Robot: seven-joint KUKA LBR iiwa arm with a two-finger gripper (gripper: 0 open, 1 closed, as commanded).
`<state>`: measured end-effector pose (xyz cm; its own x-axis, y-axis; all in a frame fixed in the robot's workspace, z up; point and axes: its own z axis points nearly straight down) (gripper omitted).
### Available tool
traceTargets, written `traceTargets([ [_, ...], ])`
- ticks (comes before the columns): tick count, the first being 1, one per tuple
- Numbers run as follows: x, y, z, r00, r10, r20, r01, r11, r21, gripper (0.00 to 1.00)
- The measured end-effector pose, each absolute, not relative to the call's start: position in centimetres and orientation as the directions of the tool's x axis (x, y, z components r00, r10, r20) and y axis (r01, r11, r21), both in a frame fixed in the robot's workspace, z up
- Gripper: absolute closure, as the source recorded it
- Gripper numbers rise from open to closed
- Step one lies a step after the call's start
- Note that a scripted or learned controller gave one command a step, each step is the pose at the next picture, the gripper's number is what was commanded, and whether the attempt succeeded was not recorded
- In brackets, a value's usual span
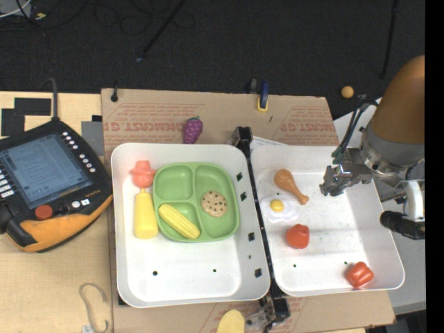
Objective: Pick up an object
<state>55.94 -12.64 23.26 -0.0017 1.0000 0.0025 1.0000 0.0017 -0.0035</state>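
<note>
Two shallow white bins sit side by side on a tabletop of pale wood, over a sheet of brown cardboard printed with reddish lettering. Beyond the far edge of the cardboard, across the top of the frame, the floor is dark carpet with black cables trailing over it.

The left bin holds a green divided plate with a toy corn cob and a cookie in its compartments; just left of the plate lie a yellow bottle and a pinkish-red toy. The right bin holds a toy drumstick near its upper left, a fried egg just below it, a red tomato lower toward the middle, and a red pepper in the lower right corner.

The arm enters from the right of the frame, and its pincer hangs over the upper right part of the right bin, to the right of the drumstick and apart from it. Whether the pincer is spread or pressed together I cannot tell; it reads as a dark mass, with nothing seen between its tips.

At the left of the frame rests a teach pendant with a screen and orange trim. A purple toy lies on the cardboard behind the left bin, and a yellow object sits at the bottom edge.
</note>
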Motion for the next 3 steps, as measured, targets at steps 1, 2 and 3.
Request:
traceTargets([
  [1,54.5,-7.7,23.9,-0.003,1.000,0.003,1.000,0.003,-0.003,1.00],
  [2,53.1,-3.2,24.2,-0.002,1.000,0.002,1.000,0.002,-0.005,1.00],
  [3,51.5,2.2,24.0,-0.003,1.000,0.002,1.000,0.003,-0.005,1.00],
])
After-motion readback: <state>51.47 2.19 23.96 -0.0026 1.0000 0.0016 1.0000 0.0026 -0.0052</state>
